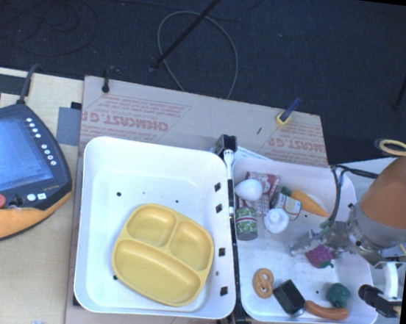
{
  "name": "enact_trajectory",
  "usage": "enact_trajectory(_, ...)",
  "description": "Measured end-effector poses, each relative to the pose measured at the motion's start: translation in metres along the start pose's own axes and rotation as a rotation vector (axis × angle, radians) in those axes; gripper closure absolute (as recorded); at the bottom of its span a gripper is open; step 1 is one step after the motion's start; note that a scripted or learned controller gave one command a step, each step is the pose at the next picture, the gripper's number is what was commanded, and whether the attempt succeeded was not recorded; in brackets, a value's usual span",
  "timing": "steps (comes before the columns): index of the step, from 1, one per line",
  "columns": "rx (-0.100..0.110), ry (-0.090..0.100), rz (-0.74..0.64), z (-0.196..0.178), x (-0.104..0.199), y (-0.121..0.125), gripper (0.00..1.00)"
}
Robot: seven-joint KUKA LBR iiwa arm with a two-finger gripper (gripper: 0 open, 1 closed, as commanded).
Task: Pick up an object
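The small purple toy [319, 254] lies in the right bin [272, 311], right of frame centre, directly under the gripper [324, 240]. Its finger state I cannot tell, so it should straddle the toy squarely before closing

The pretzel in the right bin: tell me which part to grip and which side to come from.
Come straight down on the pretzel, which lies flat on the floor of the right bin. Close the fingers across its outer edges, probably along the axis parallel to the bin's near wall, since the black block sits close to its right. The gripper is now over by the purple object.
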State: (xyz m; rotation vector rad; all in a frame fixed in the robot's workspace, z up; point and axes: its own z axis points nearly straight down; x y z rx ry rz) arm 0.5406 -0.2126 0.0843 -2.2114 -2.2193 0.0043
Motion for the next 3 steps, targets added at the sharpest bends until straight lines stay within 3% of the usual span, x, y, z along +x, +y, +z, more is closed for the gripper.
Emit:
enact_trajectory(1, -0.002, 0.003, 0.004, -0.012, 0.000, 0.000, 1.00)
enact_trajectory(2, -0.007, -0.004, -0.004, -0.003, 0.075, 0.073, 1.00)
enact_trajectory(3, -0.006, -0.002, 0.001, -0.066, 0.115, 0.063, 1.00)
